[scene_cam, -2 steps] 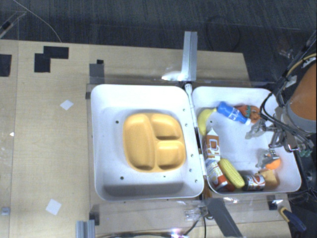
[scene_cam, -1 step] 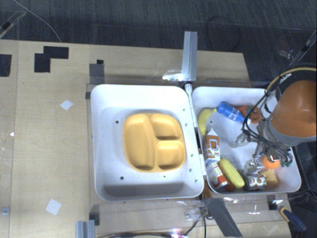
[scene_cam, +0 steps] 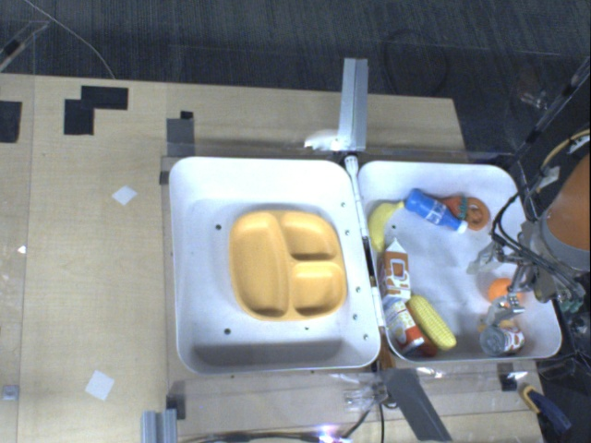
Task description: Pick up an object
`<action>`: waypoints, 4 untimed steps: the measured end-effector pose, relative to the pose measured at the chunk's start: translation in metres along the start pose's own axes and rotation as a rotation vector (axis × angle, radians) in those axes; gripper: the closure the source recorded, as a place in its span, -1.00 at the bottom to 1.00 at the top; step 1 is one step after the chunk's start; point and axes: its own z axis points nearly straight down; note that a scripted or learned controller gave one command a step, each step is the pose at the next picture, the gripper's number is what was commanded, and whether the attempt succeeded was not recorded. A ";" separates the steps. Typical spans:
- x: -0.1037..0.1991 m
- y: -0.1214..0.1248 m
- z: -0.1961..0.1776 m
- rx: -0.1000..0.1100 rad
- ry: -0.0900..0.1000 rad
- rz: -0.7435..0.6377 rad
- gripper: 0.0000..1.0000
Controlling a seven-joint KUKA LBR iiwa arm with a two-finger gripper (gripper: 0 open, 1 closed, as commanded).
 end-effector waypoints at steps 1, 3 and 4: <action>-0.110 0.046 0.033 -0.005 0.004 0.252 -1.00; -0.154 -0.004 0.011 -0.002 0.007 0.571 -1.00; -0.156 0.038 0.032 0.007 0.013 0.735 -1.00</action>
